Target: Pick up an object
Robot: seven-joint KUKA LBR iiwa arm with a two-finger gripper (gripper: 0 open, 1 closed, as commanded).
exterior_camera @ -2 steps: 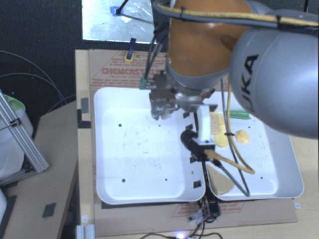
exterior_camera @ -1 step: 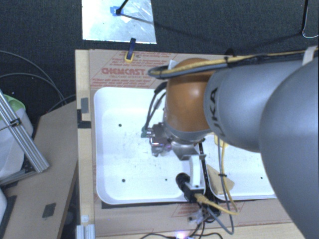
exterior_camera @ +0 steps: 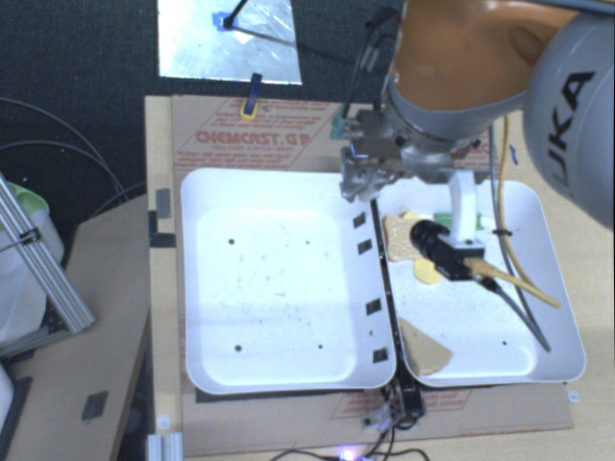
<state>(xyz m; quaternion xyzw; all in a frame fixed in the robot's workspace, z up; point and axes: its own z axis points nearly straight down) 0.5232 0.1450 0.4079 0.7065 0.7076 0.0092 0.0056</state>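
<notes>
On the bench, two white bins sit on seemingly printed cardboard.

The left bin and right bin are set side by side on a board. In the latter, a flat slab is laid far left, a small lump just before it, a wedge at the near left corner
</notes>
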